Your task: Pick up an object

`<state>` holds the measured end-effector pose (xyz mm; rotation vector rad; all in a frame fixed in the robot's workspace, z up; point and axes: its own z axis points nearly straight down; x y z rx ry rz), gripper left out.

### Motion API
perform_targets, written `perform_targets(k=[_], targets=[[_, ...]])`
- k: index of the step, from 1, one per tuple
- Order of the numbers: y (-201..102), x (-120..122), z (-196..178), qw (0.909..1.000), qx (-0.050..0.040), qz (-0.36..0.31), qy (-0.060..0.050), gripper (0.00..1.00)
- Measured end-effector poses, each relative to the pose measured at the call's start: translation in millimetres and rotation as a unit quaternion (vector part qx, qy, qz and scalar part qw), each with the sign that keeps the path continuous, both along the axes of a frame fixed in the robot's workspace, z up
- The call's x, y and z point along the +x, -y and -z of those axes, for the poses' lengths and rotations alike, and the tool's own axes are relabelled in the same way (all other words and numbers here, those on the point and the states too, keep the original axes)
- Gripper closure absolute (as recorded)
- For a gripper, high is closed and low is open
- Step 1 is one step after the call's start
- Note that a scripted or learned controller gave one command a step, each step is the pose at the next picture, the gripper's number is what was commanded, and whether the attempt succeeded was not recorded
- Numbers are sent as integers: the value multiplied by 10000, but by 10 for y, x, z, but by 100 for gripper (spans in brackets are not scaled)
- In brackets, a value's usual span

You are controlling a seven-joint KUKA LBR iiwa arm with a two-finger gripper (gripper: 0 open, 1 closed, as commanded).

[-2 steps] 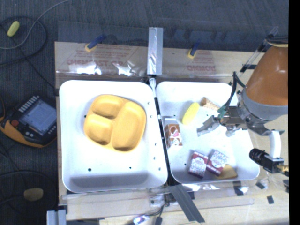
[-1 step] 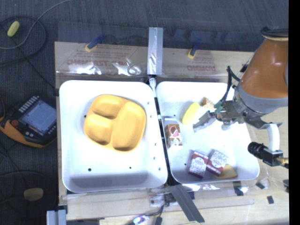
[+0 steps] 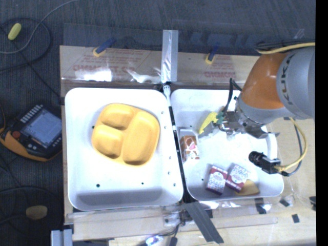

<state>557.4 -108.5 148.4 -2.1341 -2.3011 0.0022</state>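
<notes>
My gripper (image 3: 221, 123) reaches into the right bin (image 3: 197, 99) from the right, under the orange wrist band. It hangs over a yellow object (image 3: 208, 121) that pokes out to its left near the bin's middle. A small brown-and-white carton (image 3: 189, 146) lies against the bin's left wall. Two dark red packets (image 3: 217, 179) (image 3: 238, 176) lie near the front wall, with a tan piece (image 3: 250, 188) beside them. A large yellow divided plate (image 3: 125, 132) lies upside down in the left bin (image 3: 82, 183).
A black cylinder with a yellow cable (image 3: 264, 161) hangs off the wrist over the right bin's right side. A metal divider (image 3: 169, 55) stands behind the bins. A handheld pendant (image 3: 37, 132) lies on the floor to the left.
</notes>
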Motion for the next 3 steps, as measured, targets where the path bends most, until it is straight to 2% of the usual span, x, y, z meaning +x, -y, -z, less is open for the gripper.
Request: perform_targets(k=[1,2,3], targets=[[62,663,584,9980,-36,-621,77,0],[42,671,485,9980,-10,-623,82,100],[-216,956,-662,9981,-16,-612,12,100]])
